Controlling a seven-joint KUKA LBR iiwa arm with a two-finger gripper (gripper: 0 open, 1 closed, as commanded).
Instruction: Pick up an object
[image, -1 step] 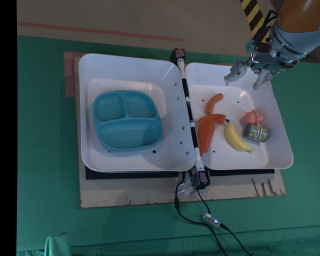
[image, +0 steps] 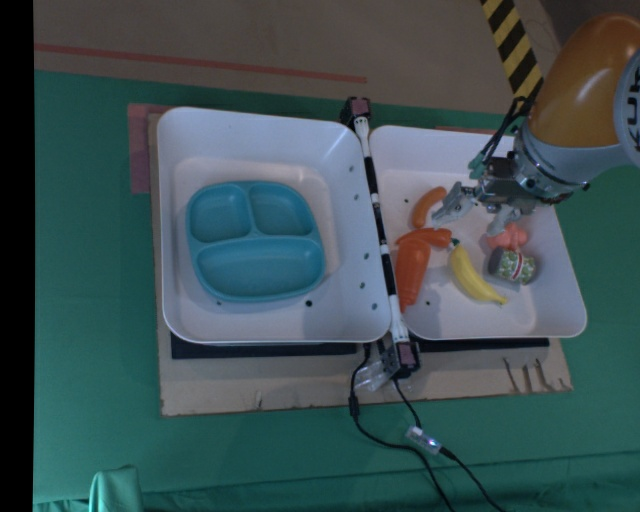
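Orange plastic sausage (image: 429, 206) lies just beside my gripper (image: 452, 207) in the right white bin (image: 560, 310); I see the fingers spread, holding nothing.

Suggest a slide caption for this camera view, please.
KUKA arm's gripper hovers over toy foods in the right bin; a teal divided plate sits in the left bin.

The arm (image: 590, 90) has a rounded, glossy orange shell above a pale grey ring at the wrist. Below it sits a metallic end effector (image: 462, 203) of small grey parts, with thin dark cables looped alongside and what may be a green fitting.
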